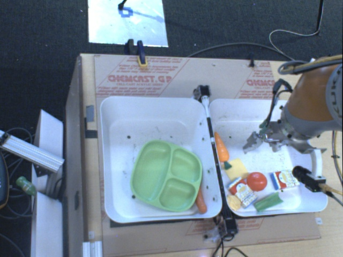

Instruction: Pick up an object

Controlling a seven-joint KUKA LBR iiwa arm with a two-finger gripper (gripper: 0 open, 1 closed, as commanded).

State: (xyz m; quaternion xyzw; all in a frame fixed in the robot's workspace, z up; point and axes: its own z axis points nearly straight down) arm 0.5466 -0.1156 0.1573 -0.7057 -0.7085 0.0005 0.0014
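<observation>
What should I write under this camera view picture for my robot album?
Robot hand hovering over the right bin of toy food, green tray resting next door.

Dark, speckled carpet floor (pixel 37 47) surrounds the bench. Bench top (pixel 161 71) is a tan board with red "CHEMCAST" lettering printed across it. A pale, shiny rectangular sheet (pixel 127 15) lies on the floor beyond the bench. A thin cable (pixel 300 33) loops over the carpet at upper right. White boxy equipment (pixel 45 159) stands at the left. Light is even and overhead.
</observation>
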